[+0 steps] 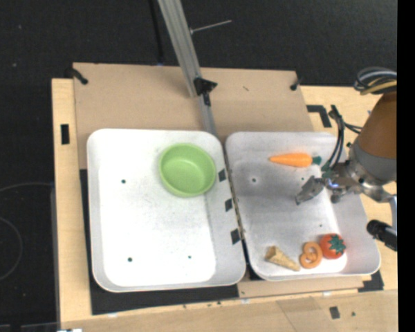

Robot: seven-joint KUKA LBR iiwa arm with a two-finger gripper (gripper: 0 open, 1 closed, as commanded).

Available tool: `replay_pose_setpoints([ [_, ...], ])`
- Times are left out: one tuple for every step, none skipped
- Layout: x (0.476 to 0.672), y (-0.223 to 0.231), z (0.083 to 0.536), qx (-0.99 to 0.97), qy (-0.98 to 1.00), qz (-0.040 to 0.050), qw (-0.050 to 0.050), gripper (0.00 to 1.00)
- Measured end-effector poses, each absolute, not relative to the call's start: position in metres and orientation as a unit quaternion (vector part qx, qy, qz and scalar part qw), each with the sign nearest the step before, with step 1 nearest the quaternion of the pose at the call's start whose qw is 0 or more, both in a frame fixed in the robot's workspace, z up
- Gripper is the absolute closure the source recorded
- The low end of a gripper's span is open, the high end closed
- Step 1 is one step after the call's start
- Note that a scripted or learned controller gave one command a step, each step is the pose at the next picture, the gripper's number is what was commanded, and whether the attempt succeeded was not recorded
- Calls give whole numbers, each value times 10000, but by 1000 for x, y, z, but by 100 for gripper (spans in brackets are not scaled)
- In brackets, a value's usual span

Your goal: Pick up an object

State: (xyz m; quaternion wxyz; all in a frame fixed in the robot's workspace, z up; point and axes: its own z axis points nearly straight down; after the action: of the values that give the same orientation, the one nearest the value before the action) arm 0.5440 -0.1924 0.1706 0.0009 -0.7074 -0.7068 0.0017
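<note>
In the right bin (277, 213) an orange carrot (290, 160) lies near the far edge. A red tomato (333, 245), an orange pretzel-shaped piece (310, 254) and a tan wedge (281, 258) sit along the near edge. The gripper (324, 191) hangs over the right side of this bin, just below and right of the carrot. It is open, its grey fingers (307, 190) spread with nothing between them. The arm's orange band (382, 126) shows above it at the right edge.
A green bowl (187, 170) stands in the left bin (124, 220) near its far right corner. A grey metal post (183, 43) rises from behind the bins at the middle. A tan board (145, 95) lies under both bins.
</note>
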Motion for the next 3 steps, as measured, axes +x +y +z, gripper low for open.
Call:
replay_pose_setpoints([
  [547, -202, 123, -7076, -7066, 20, 5, 0],
  [549, -202, 137, -7087, -7056, -9, -22, 100],
  [556, -204, 200, -7058, -7083, -20, -40, 100],
])
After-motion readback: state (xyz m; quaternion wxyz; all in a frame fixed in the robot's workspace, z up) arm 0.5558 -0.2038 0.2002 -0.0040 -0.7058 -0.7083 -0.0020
